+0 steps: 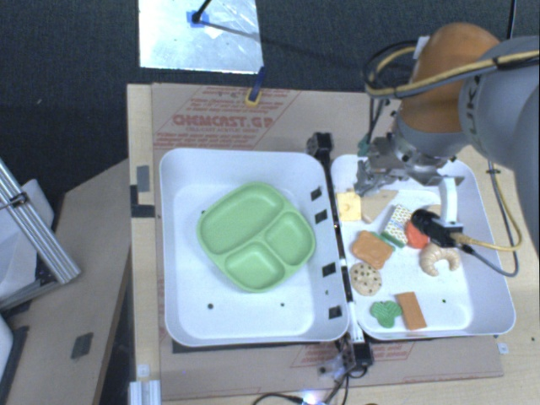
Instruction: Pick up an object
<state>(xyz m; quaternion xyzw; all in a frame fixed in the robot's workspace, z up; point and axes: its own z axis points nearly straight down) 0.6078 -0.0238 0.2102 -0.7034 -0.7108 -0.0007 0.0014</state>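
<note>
Broccoli (386,312), cookie (365,278), croissant (440,260), claw (371,175) above cheese (348,206)

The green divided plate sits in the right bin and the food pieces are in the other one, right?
Not quite. The camera view shows the green divided plate in the left bin; the food pieces, such as the cookie, lie in the right bin.
</note>
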